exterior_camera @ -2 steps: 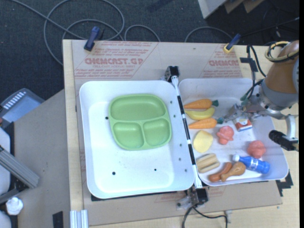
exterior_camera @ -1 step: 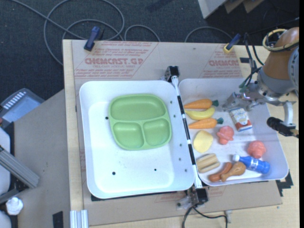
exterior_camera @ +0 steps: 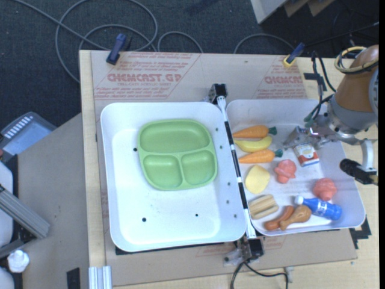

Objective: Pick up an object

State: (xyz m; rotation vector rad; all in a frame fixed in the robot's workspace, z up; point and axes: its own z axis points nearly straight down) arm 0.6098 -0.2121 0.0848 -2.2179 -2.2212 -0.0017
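The gripper hangs low near the far edge of the right bin, just above a small red-and-white carton; whether it is parted or closed I cannot tell, and nothing visibly sits in it. The carton looks light, stiff-sided and easily crushed, best pinched across its flat faces. Toy carrots and a banana lie toward the bin's left edge.

One fixed camera, set high above the pale wooden bench, looking down at a slant from its near edge. Both shallow white plastic bins sit fully in frame, left and right, with dark floor beyond the bench's far edge. The grey arm with an orange band enters at the right.
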